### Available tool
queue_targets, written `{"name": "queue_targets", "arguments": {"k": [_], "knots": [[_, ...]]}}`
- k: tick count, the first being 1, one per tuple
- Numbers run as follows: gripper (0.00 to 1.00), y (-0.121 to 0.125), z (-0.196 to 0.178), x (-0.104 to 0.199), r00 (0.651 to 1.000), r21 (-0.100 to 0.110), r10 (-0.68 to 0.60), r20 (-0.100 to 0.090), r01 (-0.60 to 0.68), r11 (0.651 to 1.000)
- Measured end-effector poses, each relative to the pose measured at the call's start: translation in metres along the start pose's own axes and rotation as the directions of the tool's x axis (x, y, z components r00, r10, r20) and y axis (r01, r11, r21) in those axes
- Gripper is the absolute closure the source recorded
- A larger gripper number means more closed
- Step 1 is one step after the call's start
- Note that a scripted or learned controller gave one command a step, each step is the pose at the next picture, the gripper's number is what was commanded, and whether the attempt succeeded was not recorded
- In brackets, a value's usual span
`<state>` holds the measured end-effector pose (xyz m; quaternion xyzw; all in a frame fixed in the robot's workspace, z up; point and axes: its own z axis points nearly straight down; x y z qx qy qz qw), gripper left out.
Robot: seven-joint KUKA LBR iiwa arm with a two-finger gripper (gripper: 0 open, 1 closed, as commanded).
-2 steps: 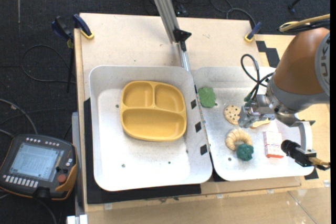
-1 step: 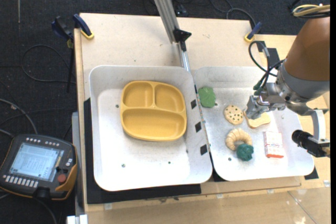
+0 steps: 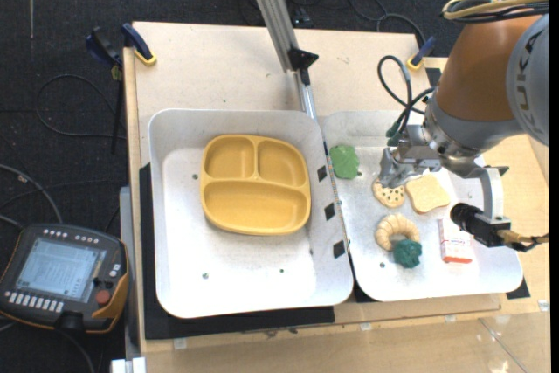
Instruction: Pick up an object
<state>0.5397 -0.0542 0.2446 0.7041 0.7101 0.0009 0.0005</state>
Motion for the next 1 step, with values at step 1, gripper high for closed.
{"name": "queue_targets", "arguments": {"k": [1], "knots": [[1.0,0.0174,-0.0073,0.0512,1.0,0.0,0.0,-0.001,0.0,1.0]]}}
